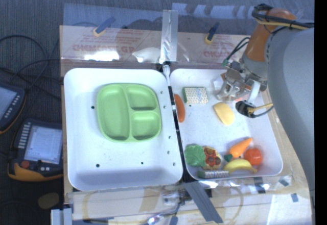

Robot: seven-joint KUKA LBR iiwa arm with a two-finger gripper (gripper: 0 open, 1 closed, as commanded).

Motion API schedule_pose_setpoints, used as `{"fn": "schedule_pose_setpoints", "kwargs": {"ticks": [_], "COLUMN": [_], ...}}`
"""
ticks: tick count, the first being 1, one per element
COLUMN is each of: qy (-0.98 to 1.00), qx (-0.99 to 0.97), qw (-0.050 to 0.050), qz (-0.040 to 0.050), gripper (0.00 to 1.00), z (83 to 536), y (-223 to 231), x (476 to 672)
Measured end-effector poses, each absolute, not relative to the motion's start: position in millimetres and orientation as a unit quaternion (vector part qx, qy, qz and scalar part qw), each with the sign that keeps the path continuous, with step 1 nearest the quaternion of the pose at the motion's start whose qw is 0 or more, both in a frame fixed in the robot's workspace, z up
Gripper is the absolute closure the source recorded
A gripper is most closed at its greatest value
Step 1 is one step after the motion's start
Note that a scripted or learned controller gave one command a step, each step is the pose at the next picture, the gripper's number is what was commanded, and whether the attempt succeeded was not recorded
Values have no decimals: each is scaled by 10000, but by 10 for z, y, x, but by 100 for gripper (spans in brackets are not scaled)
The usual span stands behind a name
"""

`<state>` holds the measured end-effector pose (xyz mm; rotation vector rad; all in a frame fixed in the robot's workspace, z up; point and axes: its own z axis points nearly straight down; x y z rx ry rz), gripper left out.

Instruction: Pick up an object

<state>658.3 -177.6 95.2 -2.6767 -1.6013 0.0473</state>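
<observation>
Nearest the camera, along the front wall of the right bin (271, 140), lies a cluster of toy food: a green leafy piece (194, 154), a red-and-yellow printed piece (212, 157), a dark green strip (213, 173), a banana (238, 165), a carrot (240, 147) and a tomato (253, 156), all touching or nearly so. Farther back a pale yellow wedge (224, 113) lies alone on the bin floor, and a speckled cracker-like block (195, 95) sits near the back left corner. An orange sausage-shaped piece (179, 107) rests against the divider between the bins.

Above the wedge and just behind it hangs the claw (231, 89), over the back right part of the right bin; nothing is seen between its fingers, and whether they are spread or closed I cannot tell. The grey arm (294, 76) comes in from the right, its orange band (257, 43) above the wrist, and a cable loops beside the claw.

Bare floor lies in the middle of the right bin, between wedge and front cluster. The left bin (76, 132) carries a green divided plate (129, 111) in its centre, with bare white floor all round it.

The arm's bulk hides the bench's right side, and the claw's metal parts blur together.
</observation>
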Motion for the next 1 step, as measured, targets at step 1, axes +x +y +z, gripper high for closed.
{"fn": "schedule_pose_setpoints", "kwargs": {"ticks": [1], "qy": [-4775], "qx": [-8786], "qw": [-8], "qz": [17], "gripper": [100], "z": [1877], "y": [-1428], "x": [6622]}}
